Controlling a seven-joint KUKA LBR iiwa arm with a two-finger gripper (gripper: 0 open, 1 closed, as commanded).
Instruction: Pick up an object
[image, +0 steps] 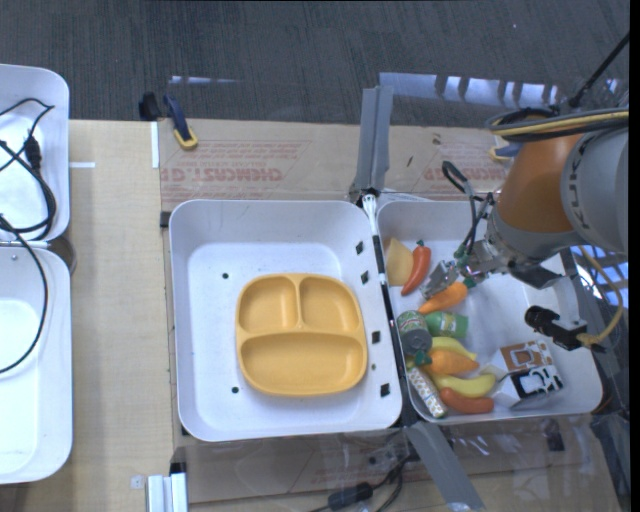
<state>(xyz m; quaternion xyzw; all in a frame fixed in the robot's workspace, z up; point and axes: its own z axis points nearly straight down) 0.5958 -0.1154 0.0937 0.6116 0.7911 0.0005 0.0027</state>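
End effector (452, 277) hangs low in the right bin (585, 395), its tip beside an orange carrot (447, 296) and red pepper (416, 268); grip state cannot be determined. Left bin (190, 300) contains a yellow divided plate (300, 333). Toy foods cluster along the right bin's left wall.

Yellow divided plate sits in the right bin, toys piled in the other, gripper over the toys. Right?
Not quite. The camera view shows the plate in the left bin. The toys are piled in the right bin, and the gripper is over them, as you said.
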